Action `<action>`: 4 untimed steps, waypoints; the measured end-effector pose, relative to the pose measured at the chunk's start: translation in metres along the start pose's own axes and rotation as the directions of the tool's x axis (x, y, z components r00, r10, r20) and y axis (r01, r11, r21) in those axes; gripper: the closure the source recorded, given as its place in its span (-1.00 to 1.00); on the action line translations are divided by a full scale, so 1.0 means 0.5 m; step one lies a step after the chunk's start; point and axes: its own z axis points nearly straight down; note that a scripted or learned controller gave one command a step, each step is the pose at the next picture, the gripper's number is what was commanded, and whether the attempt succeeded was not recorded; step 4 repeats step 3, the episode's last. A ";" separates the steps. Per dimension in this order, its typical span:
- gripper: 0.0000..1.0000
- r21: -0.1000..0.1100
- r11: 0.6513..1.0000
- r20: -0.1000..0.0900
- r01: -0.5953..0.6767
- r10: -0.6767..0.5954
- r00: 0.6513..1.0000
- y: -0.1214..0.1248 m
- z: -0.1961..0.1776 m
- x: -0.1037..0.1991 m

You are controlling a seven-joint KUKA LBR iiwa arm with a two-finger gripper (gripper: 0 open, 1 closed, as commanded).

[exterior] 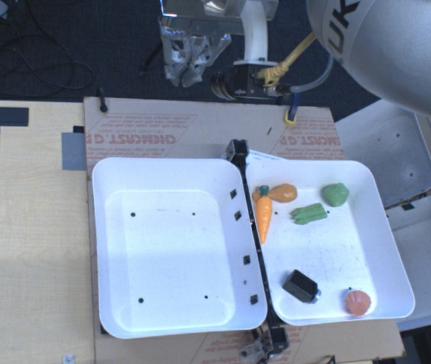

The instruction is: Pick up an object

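- Found two white bins side by side on the bench (pixel 18 226): left bin (pixel 124 174) and right bin (pixel 382 226).
- Noted in the right bin, near its far-left corner, a carrot (pixel 263 214) lying along the dividing edge, touching an orange piece (pixel 283 193).
- Recorded a round green piece (pixel 335 194) by the far edge and a long green piece (pixel 308 214) just beside it.
- Logged a black block (pixel 301 286) near the near edge and a reddish ball (pixel 357 302) in the near-right corner.
- Sighted the hand (pixel 190 58), apparently the metal assembly beyond the bench's far edge, well apart from all items; unable to tell whether spread or pressed together.
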 end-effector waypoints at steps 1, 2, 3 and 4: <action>1.00 0.006 1.000 0.001 0.004 -0.004 1.000 -0.121 0.000 -0.002; 1.00 0.005 1.000 0.000 0.003 -0.003 1.000 -0.178 0.000 -0.003; 1.00 0.001 1.000 0.000 0.001 -0.001 1.000 -0.134 0.001 -0.001; 1.00 0.001 1.000 0.000 0.001 -0.001 1.000 -0.134 0.001 -0.001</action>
